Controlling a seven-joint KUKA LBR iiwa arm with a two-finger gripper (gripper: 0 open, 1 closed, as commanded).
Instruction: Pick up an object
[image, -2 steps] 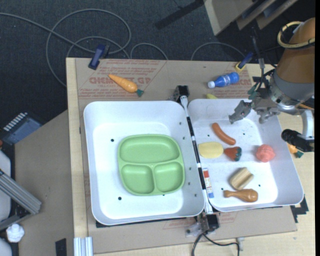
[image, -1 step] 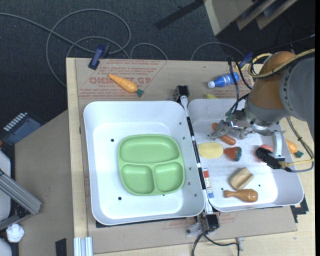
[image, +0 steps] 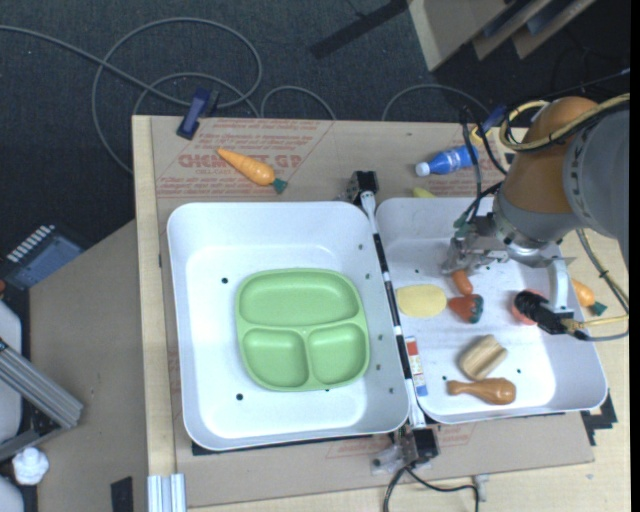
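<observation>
The gripper (image: 466, 262) is seen lowered into the right-hand bin (image: 565, 355), in the upper right of the frame, just above a small orange-red piece (image: 460, 283); whether it is open, closed or gripping anything cannot be told.

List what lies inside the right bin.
A yellow slice, a red-and-green piece, a bread roll, a drumstick and an orange piece. The arm covers the far right corner of the bin; anything beneath it is hidden.
</observation>
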